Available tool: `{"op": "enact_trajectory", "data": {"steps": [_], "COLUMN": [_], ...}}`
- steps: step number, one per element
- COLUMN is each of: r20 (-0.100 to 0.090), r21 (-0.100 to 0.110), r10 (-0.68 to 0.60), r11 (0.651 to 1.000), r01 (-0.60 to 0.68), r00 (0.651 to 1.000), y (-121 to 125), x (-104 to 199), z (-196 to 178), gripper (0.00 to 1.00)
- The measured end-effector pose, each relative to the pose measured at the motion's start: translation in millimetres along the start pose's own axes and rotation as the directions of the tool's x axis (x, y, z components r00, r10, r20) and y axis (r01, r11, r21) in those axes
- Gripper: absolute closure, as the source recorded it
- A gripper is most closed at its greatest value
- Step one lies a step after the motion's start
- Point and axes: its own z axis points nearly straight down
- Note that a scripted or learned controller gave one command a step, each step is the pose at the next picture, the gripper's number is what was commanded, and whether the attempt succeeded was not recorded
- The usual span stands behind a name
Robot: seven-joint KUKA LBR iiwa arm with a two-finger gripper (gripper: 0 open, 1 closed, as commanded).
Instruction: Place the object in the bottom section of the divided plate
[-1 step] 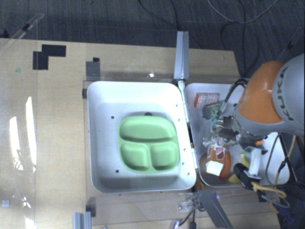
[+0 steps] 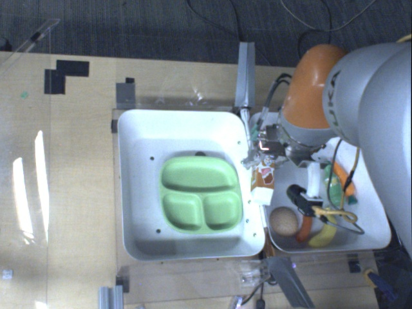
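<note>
Tool sits over the seam between your two bins, grip state unclear; green divided plate lies in left bin.

- A green divided plate sits in the left white bin.
- The grey arm reaches in over the right bin, its gripper at the seam between the bins.
- A brown ball, a banana and a carrot lie in the right bin.

No readable text, labels, brand names or nos. were seen anywhere on the bench, bins or arm; any markings were too blurred to read.
</note>
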Motion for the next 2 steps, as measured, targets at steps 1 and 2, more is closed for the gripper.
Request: {"op": "enact_trajectory", "data": {"steps": [1, 2], "r20": [0.000, 0.000], "r21": [0.000, 0.000], "r10": [-0.045, -0.185], "r11": [0.999, 0.983], "r01": [0.045, 0.185], "r00": [0.999, 0.983], "y": [46.4, 32.9], "x": [36.4, 68.9], "z": [-0.4, -0.1], "gripper": [1.00, 1.00]}}
